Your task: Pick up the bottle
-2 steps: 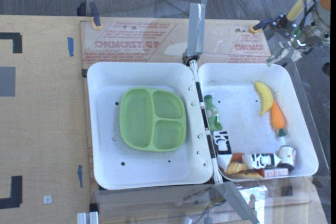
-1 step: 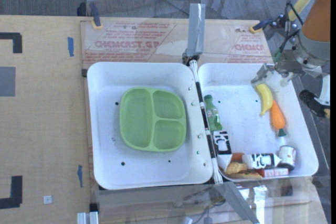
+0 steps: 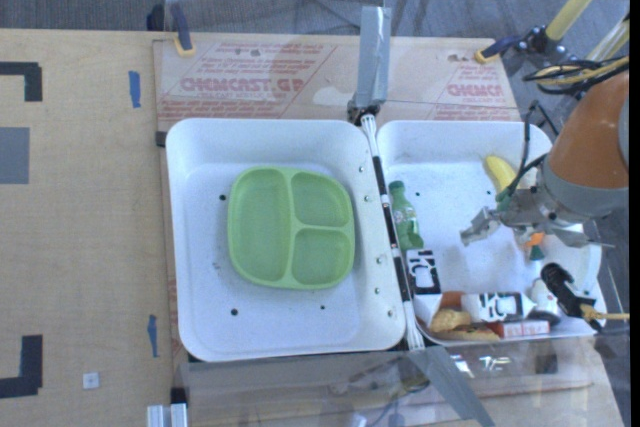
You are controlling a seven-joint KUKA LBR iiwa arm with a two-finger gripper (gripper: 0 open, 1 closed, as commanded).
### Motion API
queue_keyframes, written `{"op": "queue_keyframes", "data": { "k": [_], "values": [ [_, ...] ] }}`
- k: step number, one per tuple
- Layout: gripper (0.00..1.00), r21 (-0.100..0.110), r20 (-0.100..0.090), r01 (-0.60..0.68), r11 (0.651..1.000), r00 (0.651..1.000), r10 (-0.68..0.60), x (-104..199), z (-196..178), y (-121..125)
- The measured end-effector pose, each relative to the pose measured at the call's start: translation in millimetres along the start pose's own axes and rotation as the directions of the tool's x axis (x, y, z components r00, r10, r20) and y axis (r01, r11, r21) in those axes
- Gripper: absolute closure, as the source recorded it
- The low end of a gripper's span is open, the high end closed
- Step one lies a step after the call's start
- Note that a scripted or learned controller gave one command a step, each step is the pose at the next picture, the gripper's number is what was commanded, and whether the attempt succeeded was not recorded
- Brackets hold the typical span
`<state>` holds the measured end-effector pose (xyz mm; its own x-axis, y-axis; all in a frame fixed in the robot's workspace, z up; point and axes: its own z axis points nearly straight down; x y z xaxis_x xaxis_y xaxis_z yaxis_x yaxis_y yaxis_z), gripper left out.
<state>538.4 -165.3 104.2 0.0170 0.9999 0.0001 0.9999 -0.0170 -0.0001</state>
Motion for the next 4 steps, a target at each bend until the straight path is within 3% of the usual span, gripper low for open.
{"op": "queue_keyframes", "data": {
  "k": [1,2,3,4],
  "values": [
    [0.0,-0.003,0.002,-0.054,0.999,0.999,0.054,-46.3,-117.3,54.9],
    [0.0,0.002,0.001,-0.616,0.788,0.788,0.616,-25.6,9.2,25.3],
    [0.0,-0.003,-0.003,-0.489,0.872,0.872,0.489,-28.1,16.4,96.1],
    [1.0,-0.006,0.0,-0.485,0.874,0.874,0.485,-27.8,4.8,97.2]
  ]
}}
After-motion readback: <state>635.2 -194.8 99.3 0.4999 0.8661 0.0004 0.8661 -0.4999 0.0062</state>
